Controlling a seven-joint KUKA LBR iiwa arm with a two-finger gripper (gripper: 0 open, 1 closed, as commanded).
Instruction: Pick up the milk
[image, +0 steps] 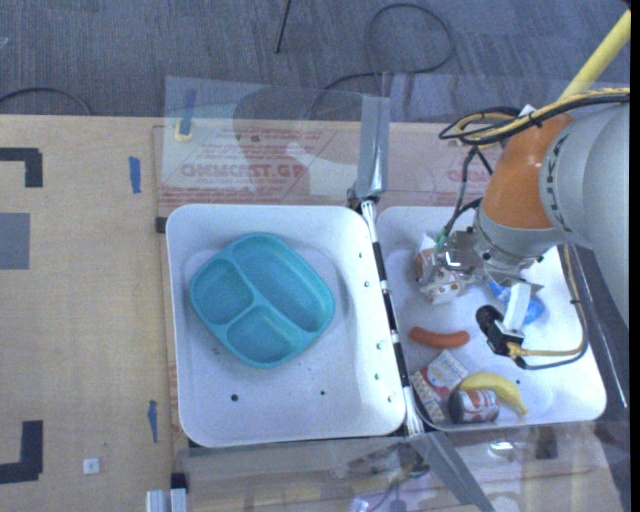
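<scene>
One crumpled carton of milk (440, 276), gripper (462, 262) touching, ridged teal plate (262, 298)

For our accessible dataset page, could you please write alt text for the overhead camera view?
A grey and orange robot arm reaches from the right into the right bin, its wrist over a small milk carton; a hot dog, banana and can lie nearer the camera. The left bin holds a teal divided plate.

I count two white bins (200, 400), one teal divided plate (262, 297), one milk carton (437, 275), one sausage (439, 338), one banana (495, 388), one can (472, 405), and one snack packet (437, 375).
</scene>
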